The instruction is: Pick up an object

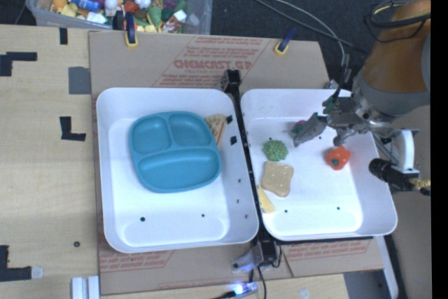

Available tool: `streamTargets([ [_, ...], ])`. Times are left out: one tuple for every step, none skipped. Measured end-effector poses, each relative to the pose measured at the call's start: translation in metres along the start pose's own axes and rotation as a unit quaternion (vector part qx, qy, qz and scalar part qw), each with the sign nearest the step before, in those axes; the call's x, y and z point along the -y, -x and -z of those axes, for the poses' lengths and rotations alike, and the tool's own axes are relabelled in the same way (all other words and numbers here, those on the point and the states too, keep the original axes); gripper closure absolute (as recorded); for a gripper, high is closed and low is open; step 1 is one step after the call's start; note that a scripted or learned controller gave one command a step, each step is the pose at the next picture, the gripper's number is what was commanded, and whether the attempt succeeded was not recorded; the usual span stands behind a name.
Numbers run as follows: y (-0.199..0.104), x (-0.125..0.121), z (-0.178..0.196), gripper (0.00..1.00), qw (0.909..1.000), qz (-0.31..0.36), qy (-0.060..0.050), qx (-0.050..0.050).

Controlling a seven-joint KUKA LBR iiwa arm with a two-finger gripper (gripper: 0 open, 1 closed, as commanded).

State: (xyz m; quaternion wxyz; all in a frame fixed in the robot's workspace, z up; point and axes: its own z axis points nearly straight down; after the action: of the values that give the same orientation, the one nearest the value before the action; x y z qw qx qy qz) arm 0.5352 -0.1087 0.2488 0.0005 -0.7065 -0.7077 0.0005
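My gripper (304, 133) hangs low over the upper middle of the right bin (364, 217), reaching in from the right. Just at its tip lies a small dark purple and green item (302, 127), partly hidden by the gripper; whether it is held I cannot tell. A green broccoli piece (275, 148) lies just below and left of the tip. A tan bread slice (277, 178) lies under the broccoli. A red tomato-like piece (337, 157) sits to the right, below the wrist. A yellow piece (264, 201) rests against the bin's left wall.
The left bin (133, 220) holds a blue divided plate (175, 150) and a small tan waffle-like piece (218, 126) by its right wall. A clear tub of small toys (119, 7) stands at the back left. A cable (294, 10) runs across the back.
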Motion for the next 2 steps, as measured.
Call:
streamTargets([
  [-0.050,-0.031,0.116,0.00,1.0000,0.002,0.005,0.000],
  [-0.149,-0.056,0.178,0.00,1.0000,0.004,0.004,0.000],
])
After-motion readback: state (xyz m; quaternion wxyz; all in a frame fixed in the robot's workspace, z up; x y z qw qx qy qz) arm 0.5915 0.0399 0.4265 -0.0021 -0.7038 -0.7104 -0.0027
